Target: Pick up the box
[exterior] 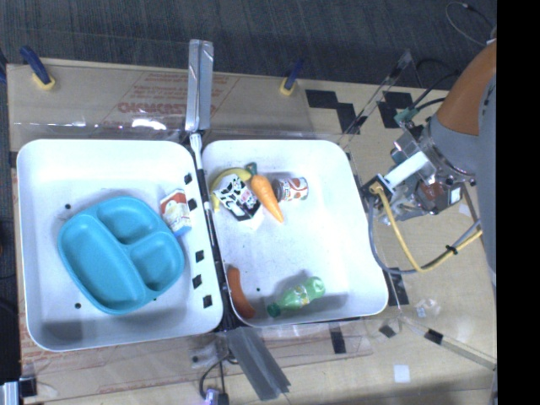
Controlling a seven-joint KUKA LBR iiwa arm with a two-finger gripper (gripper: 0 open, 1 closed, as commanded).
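Nearest to the camera is my arm (472, 99), raised at the right side. My gripper (422, 194) hangs over the bench just beside the right bin (359, 226), outside its wall. I cannot tell if it is wide or narrow. The box (175, 212), white and red, lies in the left bin (34, 226), just beside the blue divided plate (122, 251) and near the wall between the bins. A carrot (268, 197), a can (291, 189) and a green bottle (297, 297) lie in the right bin.
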